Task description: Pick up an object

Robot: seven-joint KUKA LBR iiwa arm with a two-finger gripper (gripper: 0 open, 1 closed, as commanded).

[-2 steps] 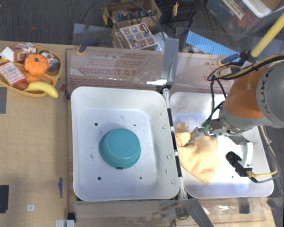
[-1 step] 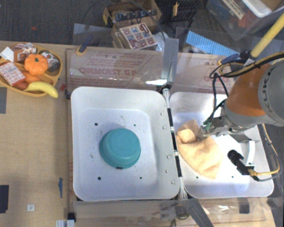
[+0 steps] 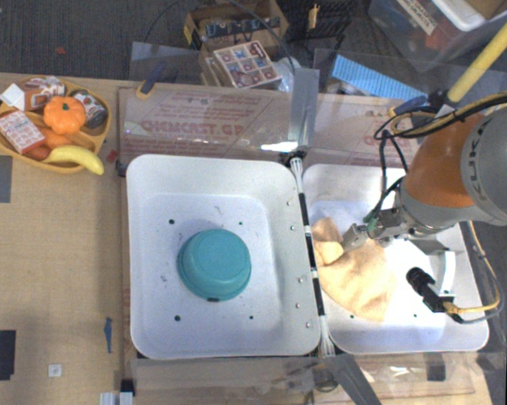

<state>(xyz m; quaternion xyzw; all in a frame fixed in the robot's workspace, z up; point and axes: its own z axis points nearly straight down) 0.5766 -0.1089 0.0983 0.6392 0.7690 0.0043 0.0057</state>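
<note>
A pale yellow cloth (image 3: pixel 359 278) lies crumpled in the right bin (image 3: pixel 461 337), near its left wall. A small tan piece (image 3: pixel 325 232) lies at the cloth's upper left edge. My gripper (image 3: pixel 356 237) hangs low over the cloth's upper edge, reaching in from the right beneath the orange band of the arm (image 3: pixel 444 164). A teal bowl (image 3: pixel 215 264) sits upside down in the middle of the left bin (image 3: pixel 154 185).
A black cable plug (image 3: pixel 426 289) hangs off the arm over the right bin. A yellow dish of toy fruit (image 3: pixel 51 126) sits at the bench's far left. Clear plastic sheeting and boxes stand behind the bins.
</note>
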